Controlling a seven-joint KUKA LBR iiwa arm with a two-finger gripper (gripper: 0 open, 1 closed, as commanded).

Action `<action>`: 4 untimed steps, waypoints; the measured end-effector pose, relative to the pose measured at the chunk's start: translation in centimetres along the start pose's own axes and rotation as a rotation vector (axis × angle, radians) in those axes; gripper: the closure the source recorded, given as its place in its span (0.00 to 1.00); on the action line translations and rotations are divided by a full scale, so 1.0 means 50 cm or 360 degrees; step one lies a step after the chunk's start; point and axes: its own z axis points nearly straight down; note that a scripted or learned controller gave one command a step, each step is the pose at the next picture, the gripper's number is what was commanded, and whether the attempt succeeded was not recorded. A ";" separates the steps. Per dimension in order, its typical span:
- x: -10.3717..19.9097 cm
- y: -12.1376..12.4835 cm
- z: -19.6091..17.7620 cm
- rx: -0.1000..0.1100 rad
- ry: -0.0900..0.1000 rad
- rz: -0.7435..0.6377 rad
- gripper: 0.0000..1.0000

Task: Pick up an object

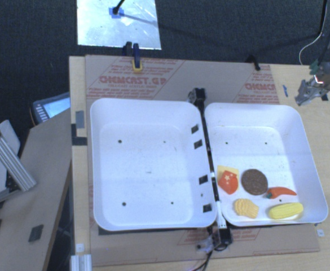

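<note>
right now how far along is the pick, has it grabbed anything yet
Nothing looks done yet. The gripper sits at the far right, outside the right bin and above its far corner, with nothing visible in it. The brown disc, red pepper, corn cob and other toy foods lie in the bin's near end. Reaching in, grasping and lifting all remain.

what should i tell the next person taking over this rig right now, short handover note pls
Gripper: off at the bench's far right edge, outside both bins, holding nothing; finger state unclear.
Right bin: five items clustered at its near end: cheese wedge, brown disc, red pepper, ridged yellow piece, corn cob.
Done: nothing picked yet.
Left: move over the right bin, descend, grasp one item.
</note>
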 end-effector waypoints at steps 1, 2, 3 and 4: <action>0.005 0.056 -0.068 0.0002 0.0003 -0.0010 1.00; 0.005 0.053 -0.083 0.0008 0.0004 -0.0008 1.00; 0.005 0.054 -0.099 0.0009 0.0003 -0.0009 1.00; 0.005 0.054 -0.111 0.0009 0.0004 -0.0010 1.00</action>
